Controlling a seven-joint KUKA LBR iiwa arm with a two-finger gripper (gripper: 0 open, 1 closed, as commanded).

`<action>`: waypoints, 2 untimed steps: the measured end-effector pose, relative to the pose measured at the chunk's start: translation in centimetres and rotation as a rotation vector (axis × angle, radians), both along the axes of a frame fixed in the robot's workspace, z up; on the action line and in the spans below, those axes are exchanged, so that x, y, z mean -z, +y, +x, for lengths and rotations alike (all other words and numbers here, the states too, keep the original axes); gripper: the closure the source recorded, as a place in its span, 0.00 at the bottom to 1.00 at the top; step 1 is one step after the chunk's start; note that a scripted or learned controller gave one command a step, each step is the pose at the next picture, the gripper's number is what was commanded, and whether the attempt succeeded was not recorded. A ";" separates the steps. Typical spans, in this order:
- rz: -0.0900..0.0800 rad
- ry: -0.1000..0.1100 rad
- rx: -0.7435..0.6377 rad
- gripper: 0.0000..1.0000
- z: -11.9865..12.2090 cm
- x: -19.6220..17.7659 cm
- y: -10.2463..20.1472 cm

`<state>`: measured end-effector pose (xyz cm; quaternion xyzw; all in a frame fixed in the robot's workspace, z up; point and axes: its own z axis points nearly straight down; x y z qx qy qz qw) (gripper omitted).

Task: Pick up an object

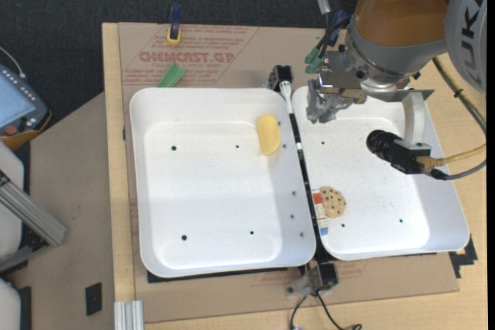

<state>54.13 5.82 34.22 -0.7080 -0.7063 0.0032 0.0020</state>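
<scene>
Your gripper hangs over the far left corner of the right bin, close to the wall it shares with the left bin. From this slant you cannot tell whether it is set wide or narrow, and you can see no object in its grasp. The things you could pick lie apart from it. A pale yellow piece rests in the left bin, near that bin's right wall and toward the far side. A round tan disc with dark speckles lies in the right bin near its left wall, well short of the gripper. A small red, white and blue card sits just beside the disc, against the dividing wall. Both bins stand on a brown cardboard sheet, where a green strip lies beyond the left bin.
</scene>
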 end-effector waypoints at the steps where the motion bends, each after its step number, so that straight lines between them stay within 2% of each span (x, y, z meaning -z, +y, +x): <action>1: 0.002 -0.004 -0.006 1.00 -0.9 0.2 3.3; 2: 0.003 -0.003 -0.008 1.00 -3.2 1.1 8.0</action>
